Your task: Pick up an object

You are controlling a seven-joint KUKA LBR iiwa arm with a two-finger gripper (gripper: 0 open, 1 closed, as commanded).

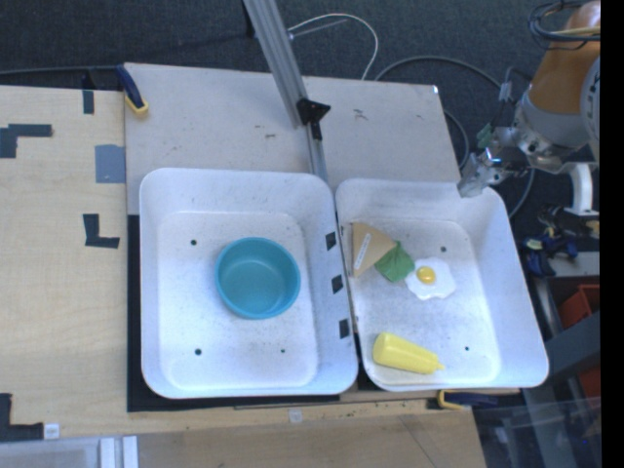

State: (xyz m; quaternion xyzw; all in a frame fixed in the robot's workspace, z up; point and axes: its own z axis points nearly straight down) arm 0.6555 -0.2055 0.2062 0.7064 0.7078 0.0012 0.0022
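The right bin holds a tan wedge, a small green piece, a fried egg toy and a yellow corn-like piece. A blue bowl sits in the left bin. My gripper hangs over the right bin's far right corner, well apart from all the objects, with nothing seen between its fingers.
A slanted metal pole rises from the back of the bench between the bins. Cables loop behind the bins. The arm's orange band is at the upper right. Blue and yellow clamps sit at the bench corners.
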